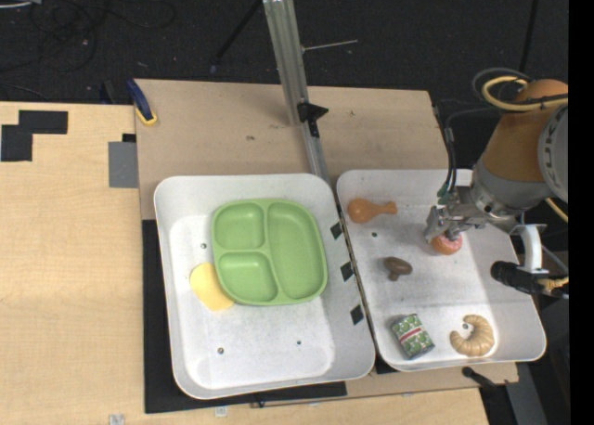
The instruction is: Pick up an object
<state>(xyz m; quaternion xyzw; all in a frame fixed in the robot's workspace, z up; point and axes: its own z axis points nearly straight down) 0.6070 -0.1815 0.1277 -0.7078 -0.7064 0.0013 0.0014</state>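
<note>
Far left of the end effector, a yellow flat piece touches a green three-compartment plastic tray. Nearer left lie an orange drumstick-shaped toy and a small brown lump. The end effector sits directly over a pink-red round object; its grip cannot be judged.

No readable text from where I sit.

I can make out no word, number or brand on anything; the small green packet in the right bin carries some printed pattern (too small and blurred for me to read), and nothing else I see bears lettering.
</note>
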